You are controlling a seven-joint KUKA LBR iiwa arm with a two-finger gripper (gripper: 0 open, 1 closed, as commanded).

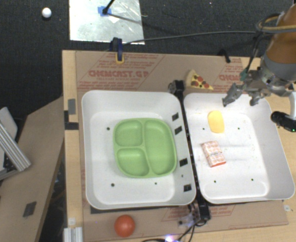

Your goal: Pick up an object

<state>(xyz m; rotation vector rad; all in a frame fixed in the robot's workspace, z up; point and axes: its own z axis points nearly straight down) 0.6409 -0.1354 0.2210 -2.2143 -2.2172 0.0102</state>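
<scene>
The approach step is judged to be in hand: nothing has been lifted yet. The gripper (242, 96) is seen above the far rim of the right bin (276, 150), its two fingers spread apart with nothing between them. Two candidates lie on that bin's floor. A yellow object (216, 121) is placed in the far half, just below and left of the gripper (the closer target, by this judgement), and its long axis is seen to run roughly from the far rim toward the near one. A small pink-and-white box (213, 154) is set nearer the middle, its long axis tilted slightly off that line. For the next move, the gripper would have to be brought over the yellow object, the fingers turned across its short width, then lowered. A green divided tray (144, 147) is held in the left bin (100, 110).
</scene>
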